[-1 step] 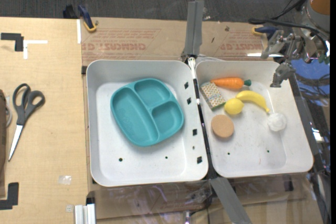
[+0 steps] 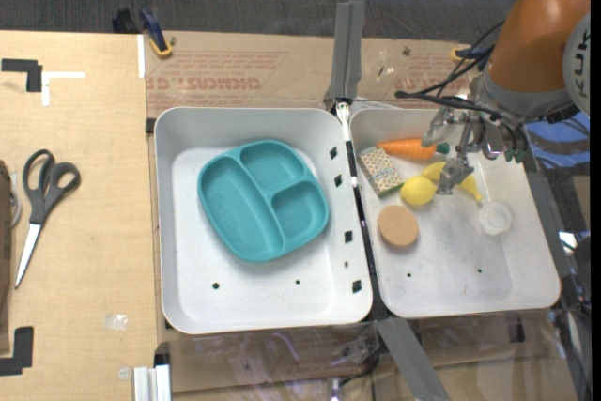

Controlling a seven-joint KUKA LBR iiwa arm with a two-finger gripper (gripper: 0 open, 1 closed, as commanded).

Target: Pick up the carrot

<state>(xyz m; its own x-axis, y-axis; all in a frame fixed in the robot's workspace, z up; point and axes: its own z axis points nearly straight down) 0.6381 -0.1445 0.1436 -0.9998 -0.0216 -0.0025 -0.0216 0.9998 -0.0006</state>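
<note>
The orange carrot lies near the back wall of the right bin, pointing left, with its green end toward the arm. My gripper hangs over the back of that bin, just right of the carrot and above a yellow banana. Its fingers stand open, with nothing visibly held between them. The carrot rests on the bin floor, apart from the fingers.
In the right bin there are also a patterned sponge, a yellow lemon, a tan round disc and a clear cup. A teal divided plate lies in the left bin. Scissors lie on the bench at left.
</note>
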